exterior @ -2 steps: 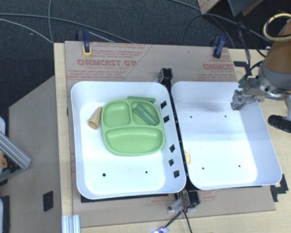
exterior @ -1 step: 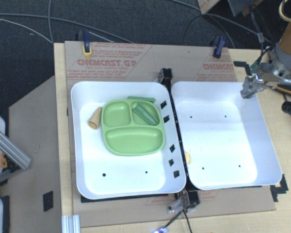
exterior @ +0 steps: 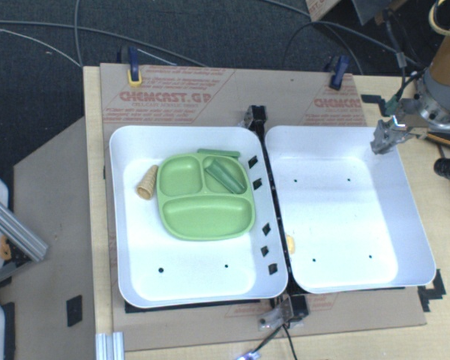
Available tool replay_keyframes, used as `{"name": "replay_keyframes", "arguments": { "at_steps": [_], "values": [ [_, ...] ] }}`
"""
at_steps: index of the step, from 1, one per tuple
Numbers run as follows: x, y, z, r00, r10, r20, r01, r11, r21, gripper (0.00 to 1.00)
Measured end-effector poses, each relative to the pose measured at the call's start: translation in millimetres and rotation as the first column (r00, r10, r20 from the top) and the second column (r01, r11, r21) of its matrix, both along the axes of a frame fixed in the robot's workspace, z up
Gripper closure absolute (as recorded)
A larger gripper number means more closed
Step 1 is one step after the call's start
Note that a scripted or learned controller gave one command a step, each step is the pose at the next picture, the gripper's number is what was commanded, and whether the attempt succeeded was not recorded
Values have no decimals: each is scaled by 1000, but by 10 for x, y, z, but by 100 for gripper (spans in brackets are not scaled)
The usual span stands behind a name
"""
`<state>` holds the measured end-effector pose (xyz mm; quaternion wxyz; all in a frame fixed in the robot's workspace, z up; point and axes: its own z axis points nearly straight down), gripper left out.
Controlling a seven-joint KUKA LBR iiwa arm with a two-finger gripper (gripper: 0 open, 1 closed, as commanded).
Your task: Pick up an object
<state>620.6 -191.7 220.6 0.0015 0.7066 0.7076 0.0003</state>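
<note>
Hovering gripper (exterior: 382,136) over right bin (exterior: 345,276); green plate (exterior: 202,216) left

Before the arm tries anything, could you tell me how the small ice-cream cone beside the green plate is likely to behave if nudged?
The cone lies on its side, so it would probably roll in a curve. It looks small and likely light, easily sliding against the green plate.
</note>
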Motion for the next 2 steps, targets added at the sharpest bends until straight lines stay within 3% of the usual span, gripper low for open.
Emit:
{"name": "replay_keyframes", "arguments": {
  "at_steps": [1, 2],
  "values": [
    [-5, 528, -8, 1000, 4, -5, -4, 1000, 5, 100],
    [-172, 980, -63, 1000, 3, -7, -3, 1000, 4, 100]
  ]
}}
